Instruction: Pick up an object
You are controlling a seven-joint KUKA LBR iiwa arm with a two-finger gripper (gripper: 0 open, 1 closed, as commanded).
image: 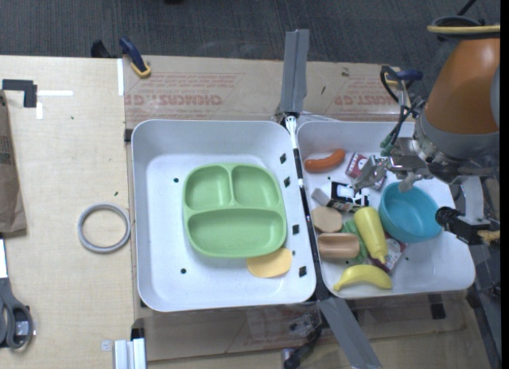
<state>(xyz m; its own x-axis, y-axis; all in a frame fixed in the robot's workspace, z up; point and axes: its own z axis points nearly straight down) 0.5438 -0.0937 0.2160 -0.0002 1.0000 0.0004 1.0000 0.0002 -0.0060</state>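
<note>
Your gripper (372,173) hung in the right bin (453,276) beside the blue bowl (409,215), above the toy hot dog (324,160); I couldn't tell its state.

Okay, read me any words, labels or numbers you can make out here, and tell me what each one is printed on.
Red printing on the cardboard sheet behind the bins: it stands upside down in this view and is too blurred to read with confidence.
Small black and white packet in the right bin: has markings, too small to read.
Brown paper bag at the left edge: faint print, unreadable.
Nothing else carries legible text.
</note>
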